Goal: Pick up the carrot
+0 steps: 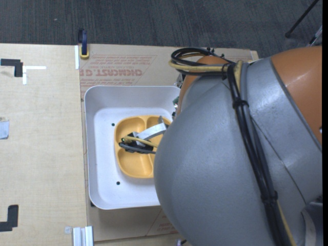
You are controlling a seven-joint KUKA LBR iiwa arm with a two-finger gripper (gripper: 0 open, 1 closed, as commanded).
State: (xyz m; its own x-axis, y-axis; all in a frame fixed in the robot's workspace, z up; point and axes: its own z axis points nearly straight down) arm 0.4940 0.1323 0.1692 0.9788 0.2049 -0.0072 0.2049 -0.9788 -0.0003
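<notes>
While the arm looms, a white bin sits on plywood.

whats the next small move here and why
Probably lift the arm back a little: it covers most of the white bin, and the yellow divided tray shows dark and silvery utensils but no carrot yet.

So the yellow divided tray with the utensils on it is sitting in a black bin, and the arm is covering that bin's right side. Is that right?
Not quite: the bin is white, not black. The camera view shows the yellow divided tray with the utensils sitting in it, and the arm covering the bin's right side.
</notes>
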